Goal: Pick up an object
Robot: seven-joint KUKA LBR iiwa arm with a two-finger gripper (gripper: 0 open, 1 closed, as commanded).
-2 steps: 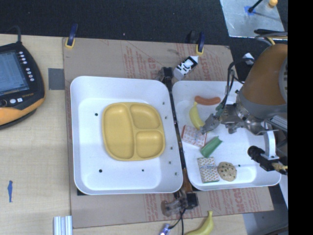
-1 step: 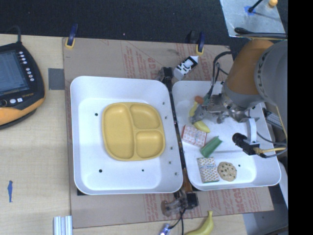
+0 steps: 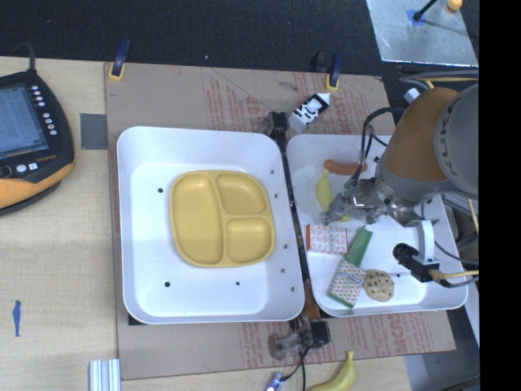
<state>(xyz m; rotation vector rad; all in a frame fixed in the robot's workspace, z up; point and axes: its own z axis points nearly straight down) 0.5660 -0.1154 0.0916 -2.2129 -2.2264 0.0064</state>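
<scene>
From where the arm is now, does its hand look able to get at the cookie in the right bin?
Probably yes. The cookie lies uncovered near the front of the right bin, below the hand. A patterned packet touches its left side, which might crowd one finger.

From my station I see the arm reaching in from the right, its grey body with the orange band bent downward. The wrist points to the lower left. The tool sits low at the end of it, and its metal parts spread toward the left.
</scene>
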